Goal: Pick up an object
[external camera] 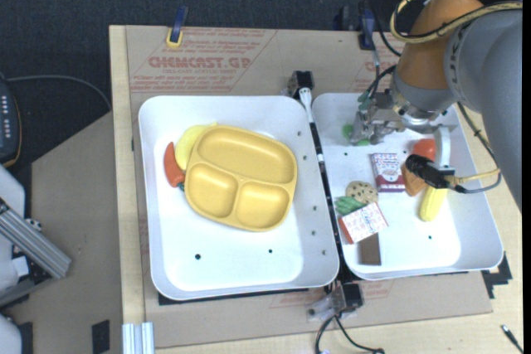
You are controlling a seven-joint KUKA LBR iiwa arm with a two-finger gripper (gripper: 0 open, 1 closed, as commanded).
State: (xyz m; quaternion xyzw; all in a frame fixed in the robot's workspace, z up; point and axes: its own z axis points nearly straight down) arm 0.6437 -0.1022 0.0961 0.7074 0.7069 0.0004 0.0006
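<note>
Reaching into the far-left corner of the right bin (485,238), the gripper (367,127) was seen low over a small green object (350,129), which lay just beside its tip. Whether the jaws were apart or together could not be told from above. For a sound grasp, the jaws would best be centred over the green object before closing, clear of the bin wall. Nearer lay a red-and-white packet (387,172), a cookie (360,192) and a yellow piece (430,204). The left bin (158,178) held a yellow divided tray (241,177).
</note>
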